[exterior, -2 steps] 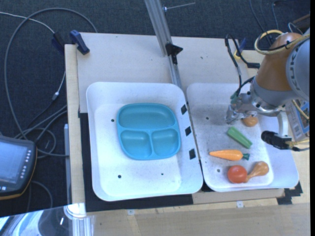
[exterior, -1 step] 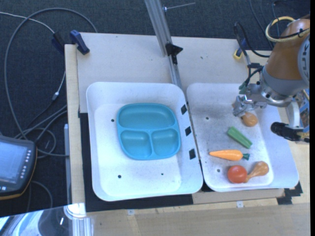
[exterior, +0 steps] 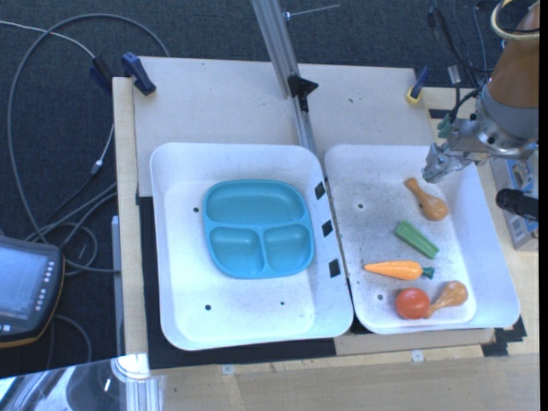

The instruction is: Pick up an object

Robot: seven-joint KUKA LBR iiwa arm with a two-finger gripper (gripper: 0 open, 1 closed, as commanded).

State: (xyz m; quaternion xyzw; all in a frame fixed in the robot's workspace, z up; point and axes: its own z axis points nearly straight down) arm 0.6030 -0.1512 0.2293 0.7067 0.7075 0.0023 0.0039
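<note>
Above the right bin (exterior: 479,229), the gripper (exterior: 435,168) hovers near a tan drumstick (exterior: 426,199); its finger spread cannot be told, and nothing is visibly held. The approach seems underway; next likely comes a descent onto the drumstick.

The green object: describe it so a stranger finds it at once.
Look in the right bin of the two white bins. Midway down lies the green object, a short slanted block between a tan gourd above and a carrot below. It alone is all green.
</note>
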